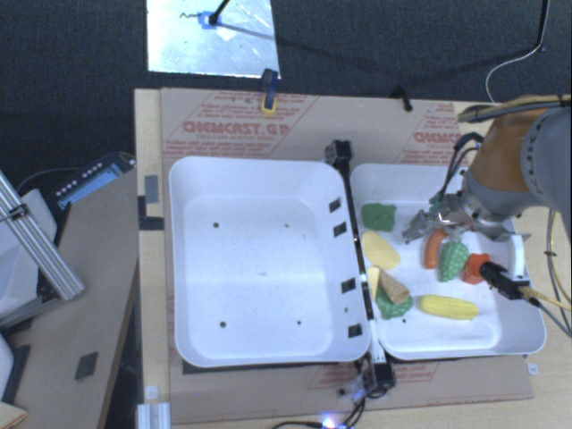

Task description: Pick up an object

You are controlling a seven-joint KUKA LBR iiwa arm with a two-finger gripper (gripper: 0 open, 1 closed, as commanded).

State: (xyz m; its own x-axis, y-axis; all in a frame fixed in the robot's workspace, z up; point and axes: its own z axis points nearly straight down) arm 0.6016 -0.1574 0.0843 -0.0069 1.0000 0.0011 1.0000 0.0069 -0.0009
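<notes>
The right bin (514,333) holds several toy foods. A green leafy piece (378,215) lies at its back left, with a pale yellow piece (382,251) in front of it. An orange carrot-like piece (432,251), a green ridged piece (453,261) and a red-orange piece (473,267) lie close together in the middle. A yellow corn cob (449,307) and a tan cone on a green piece (392,293) lie near the front. My gripper (430,228) hangs low over the bin, just behind the orange piece and reaching in from the right.
The left bin (183,239) stands beside the right one, with a black divider with clips (350,239) between them. Both rest on a brown board (232,123). A grey bench edge and metal rail (45,257) lie at the far left.
</notes>
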